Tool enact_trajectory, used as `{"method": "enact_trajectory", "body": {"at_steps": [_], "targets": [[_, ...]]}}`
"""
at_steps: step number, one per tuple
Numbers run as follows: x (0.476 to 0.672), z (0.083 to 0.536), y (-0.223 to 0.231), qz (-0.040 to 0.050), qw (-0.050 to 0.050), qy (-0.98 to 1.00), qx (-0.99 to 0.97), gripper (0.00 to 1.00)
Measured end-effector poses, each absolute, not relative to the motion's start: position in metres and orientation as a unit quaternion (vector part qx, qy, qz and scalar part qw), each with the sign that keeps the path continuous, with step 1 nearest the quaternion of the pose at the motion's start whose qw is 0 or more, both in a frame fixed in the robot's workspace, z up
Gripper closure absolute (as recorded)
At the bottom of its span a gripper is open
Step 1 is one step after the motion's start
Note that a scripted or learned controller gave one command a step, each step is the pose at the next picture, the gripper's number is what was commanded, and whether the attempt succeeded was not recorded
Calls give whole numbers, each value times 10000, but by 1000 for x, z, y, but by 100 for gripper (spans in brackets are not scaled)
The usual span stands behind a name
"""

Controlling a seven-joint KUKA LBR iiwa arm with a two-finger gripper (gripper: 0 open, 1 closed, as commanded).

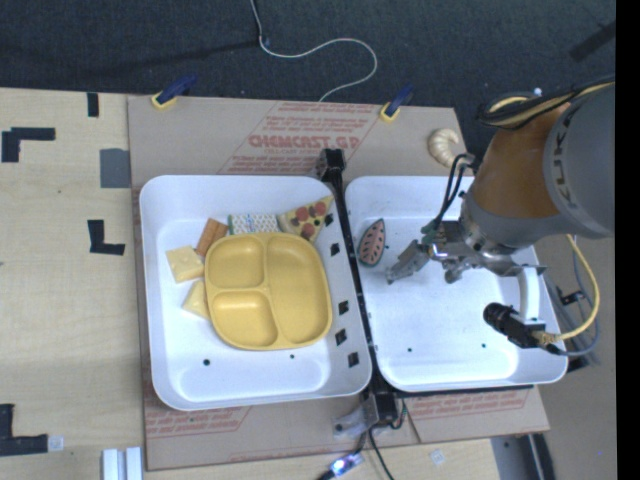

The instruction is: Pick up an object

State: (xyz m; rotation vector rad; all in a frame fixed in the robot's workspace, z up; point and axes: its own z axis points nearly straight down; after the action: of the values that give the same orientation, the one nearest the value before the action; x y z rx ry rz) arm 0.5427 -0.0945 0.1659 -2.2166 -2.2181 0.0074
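Leftmost, we see a yellow sectioned plate (268,290) lying in the left bin (165,353), glossy moulded plastic with small flat pieces tucked around its top and left rim. Just beyond the divider, in the right bin (450,363), lies a small leaf-shaped object (372,242), which we judge light and stiff, best pinched across its narrow width. To its right, apart from it, the gripper (407,265) hovers with fingers spread and nothing between them.

The gripper (418,264) hangs over the right bin (440,353) near a small oval object (372,241); a yellow divided plate (268,290) fills the left bin (170,358)
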Motion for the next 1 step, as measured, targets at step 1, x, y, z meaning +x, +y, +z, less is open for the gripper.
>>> {"method": "enact_trajectory", "body": {"at_steps": [1], "targets": [[540, 113, -104, 28, 31, -7070, -7072, 0]]}}
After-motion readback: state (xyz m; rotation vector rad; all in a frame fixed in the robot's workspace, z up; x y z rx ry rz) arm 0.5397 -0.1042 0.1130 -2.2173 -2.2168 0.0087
